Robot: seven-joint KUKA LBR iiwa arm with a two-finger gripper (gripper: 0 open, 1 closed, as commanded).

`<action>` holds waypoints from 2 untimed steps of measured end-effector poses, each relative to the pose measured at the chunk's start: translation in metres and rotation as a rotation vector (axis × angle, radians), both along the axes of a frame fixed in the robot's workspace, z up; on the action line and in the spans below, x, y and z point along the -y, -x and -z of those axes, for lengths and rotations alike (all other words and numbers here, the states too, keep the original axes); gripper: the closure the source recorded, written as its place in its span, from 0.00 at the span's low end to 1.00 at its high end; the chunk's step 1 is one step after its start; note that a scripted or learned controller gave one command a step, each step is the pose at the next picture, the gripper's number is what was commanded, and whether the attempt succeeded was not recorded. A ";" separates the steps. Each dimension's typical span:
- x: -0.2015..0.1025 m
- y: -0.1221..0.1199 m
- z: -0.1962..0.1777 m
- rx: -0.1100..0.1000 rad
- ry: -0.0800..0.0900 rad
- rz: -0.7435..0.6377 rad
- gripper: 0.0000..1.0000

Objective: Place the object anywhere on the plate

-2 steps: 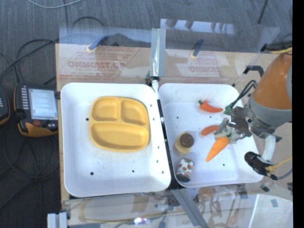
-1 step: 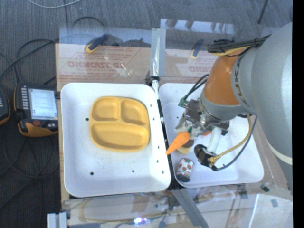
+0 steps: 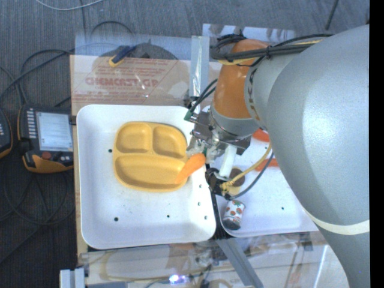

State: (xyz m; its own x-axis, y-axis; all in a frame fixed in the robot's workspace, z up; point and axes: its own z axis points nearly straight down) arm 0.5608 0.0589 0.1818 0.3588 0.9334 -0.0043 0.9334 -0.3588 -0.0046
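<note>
the yellow divided plate (image 3: 150, 156) sits in the left bin (image 3: 96, 221), and an orange carrot-like object (image 3: 192, 165) lies across the plate's right rim. its long axis slants from lower left over the plate up and right toward the gripper (image 3: 207, 152), just beside its upper end. whether the gripper grasps it or has let go, i cannot tell.

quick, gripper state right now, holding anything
Gripper: at the right edge of the yellow plate, with the orange object at its tip; whether it is open or closed on it cannot be told.
</note>
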 end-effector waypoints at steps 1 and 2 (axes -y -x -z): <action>-0.007 -0.048 0.000 0.001 0.002 -0.053 1.00; -0.006 -0.048 -0.001 0.001 0.003 -0.052 0.00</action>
